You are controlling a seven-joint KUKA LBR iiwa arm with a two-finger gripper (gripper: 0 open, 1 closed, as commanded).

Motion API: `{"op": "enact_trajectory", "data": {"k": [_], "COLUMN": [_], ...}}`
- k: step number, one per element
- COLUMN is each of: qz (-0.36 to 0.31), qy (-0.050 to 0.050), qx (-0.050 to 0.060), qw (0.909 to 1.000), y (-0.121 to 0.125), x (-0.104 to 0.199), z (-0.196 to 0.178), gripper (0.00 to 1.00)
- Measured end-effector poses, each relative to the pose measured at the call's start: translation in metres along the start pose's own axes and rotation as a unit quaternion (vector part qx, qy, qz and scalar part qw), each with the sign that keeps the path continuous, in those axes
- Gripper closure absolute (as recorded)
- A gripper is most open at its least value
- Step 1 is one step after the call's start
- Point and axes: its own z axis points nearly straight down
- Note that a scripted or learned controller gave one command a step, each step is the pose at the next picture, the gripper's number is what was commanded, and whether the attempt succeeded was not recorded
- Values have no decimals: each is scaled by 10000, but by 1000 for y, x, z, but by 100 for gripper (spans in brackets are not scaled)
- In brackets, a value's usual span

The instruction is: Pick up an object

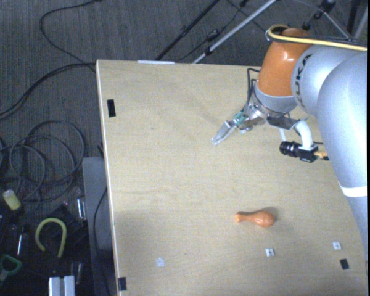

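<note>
An orange, pear-shaped object (257, 217) lies on its side on the tan bench top (166, 184), toward the lower right, with its narrow end pointing left. My gripper (217, 139) hangs over the middle of the bench, slanting down to the left from the grey arm with its orange band (280, 66). It is well above and a little left of the orange object, apart from it. I see nothing held in the gripper.
A small black part on the arm (298, 150) sticks out near the right edge. Small black and white markers (111, 108) dot the bench. Off the left edge on the floor are cables (37, 159), a green hook (50, 233) and tripod legs (246, 17).
</note>
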Motion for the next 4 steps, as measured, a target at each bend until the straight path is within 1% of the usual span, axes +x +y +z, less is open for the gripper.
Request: {"op": "enact_trajectory", "data": {"k": [1, 2, 3, 4], "qz": [0, 1360, 1516, 2184], "qy": [0, -4, -11, -10], "qx": [0, 12, 27, 21], "qw": [10000, 9907, 9884, 9759], "y": [0, 3, -1, -19], "x": [0, 6, 1, -40], "z": [0, -50, 19, -55], "gripper": [0, 0, 0, 0]}}
